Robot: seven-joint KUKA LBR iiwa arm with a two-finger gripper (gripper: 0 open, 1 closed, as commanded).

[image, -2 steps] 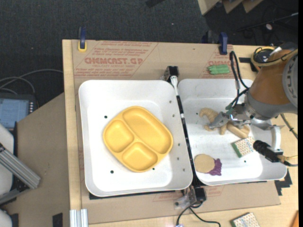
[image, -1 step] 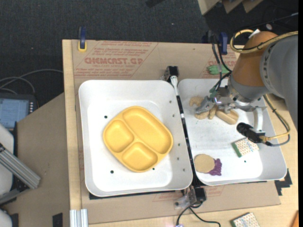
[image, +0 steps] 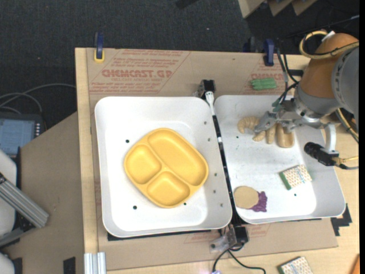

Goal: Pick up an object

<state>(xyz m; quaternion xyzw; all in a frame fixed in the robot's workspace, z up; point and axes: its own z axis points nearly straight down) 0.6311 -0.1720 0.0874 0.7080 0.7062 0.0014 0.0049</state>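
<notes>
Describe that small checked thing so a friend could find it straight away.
Start at the right white bin, the one without the yellow tray. Near its lower right lies a small flat packet, tilted. It alone has a green and white checked pattern; its neighbours are a tan disc and a purple scrap.

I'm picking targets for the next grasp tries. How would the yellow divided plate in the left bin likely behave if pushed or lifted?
The yellow divided plate looks moulded and rigid, so probably stiff, not floppy. It lies flat and wide on the left bin, so it would likely slide rather than roll or tip. Its glossy surface and low rim may make a two-finger grip slip.
</notes>
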